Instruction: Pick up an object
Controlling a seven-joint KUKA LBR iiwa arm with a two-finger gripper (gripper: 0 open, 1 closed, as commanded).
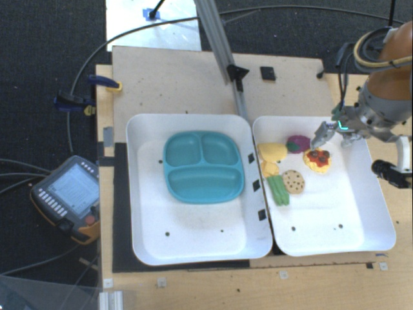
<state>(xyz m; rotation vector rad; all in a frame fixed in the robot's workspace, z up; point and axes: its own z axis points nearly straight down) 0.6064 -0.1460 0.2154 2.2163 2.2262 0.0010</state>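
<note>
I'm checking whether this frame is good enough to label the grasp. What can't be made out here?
- Claw: too small and blurred in the camera view to tell how it stands, or whether it touches the pizza toy.
- Arm: cut off by the right edge.
- Purple toy: too small to identify.
- Handheld screen: text unreadable.
</note>
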